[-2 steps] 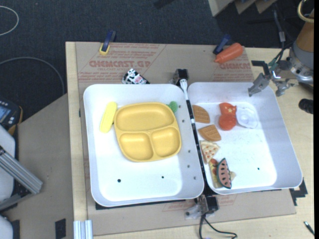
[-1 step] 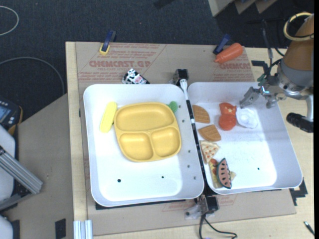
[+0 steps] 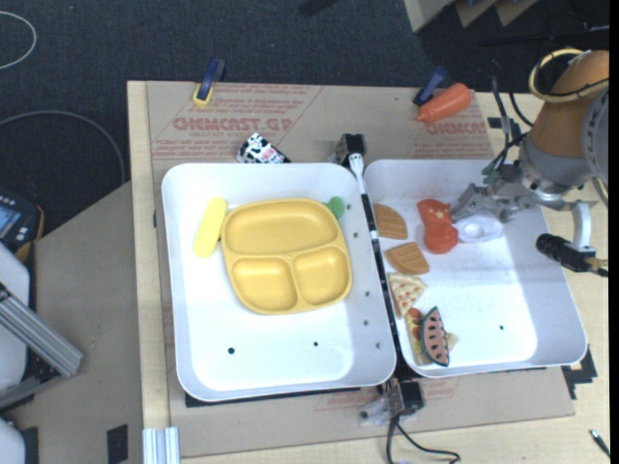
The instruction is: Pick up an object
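My gripper (image 3: 476, 217) is low over the far part of the right bin (image 3: 503, 307), reaching in from the right. Just to its left lie two red toy foods: a flat red piece (image 3: 432, 209) and a round red one (image 3: 442, 239). The gripper's tip is close beside them, and I see nothing held in it. Further left in the same bin are two brown toast-like pieces (image 3: 391, 222) (image 3: 407, 257), a pizza slice (image 3: 406, 291) and a watermelon slice (image 3: 434, 337).
The left bin (image 3: 193, 336) holds a yellow divided tray (image 3: 286, 255), a yellow corn-like piece (image 3: 209, 227) and a small green item (image 3: 336, 206). On the bench behind the bins lie an orange carrot (image 3: 445, 102) and a black-and-white toy (image 3: 261, 150).
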Available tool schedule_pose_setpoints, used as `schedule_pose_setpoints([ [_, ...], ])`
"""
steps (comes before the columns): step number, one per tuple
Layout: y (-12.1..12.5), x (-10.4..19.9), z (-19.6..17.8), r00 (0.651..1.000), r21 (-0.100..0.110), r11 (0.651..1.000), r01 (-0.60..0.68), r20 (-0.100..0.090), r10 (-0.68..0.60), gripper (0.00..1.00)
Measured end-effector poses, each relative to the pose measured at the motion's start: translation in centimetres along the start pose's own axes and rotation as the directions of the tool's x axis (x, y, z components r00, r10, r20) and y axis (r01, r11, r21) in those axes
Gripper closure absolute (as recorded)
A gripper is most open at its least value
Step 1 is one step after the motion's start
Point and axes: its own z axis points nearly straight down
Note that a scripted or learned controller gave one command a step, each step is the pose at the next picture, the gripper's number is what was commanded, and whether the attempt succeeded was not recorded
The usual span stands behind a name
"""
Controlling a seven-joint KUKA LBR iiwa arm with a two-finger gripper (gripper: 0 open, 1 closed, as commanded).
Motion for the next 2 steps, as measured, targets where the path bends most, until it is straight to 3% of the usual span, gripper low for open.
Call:
schedule_pose_setpoints([
  [1, 0.1, -0.2, -1.4, 1.000, -0.007, 1.000, 0.001, 0.006, -0.001, 1.00],
  [2, 0.4, 0.2, -5.8, 1.000, -0.011, 1.000, -0.001, 0.009, 0.001, 1.00],
])
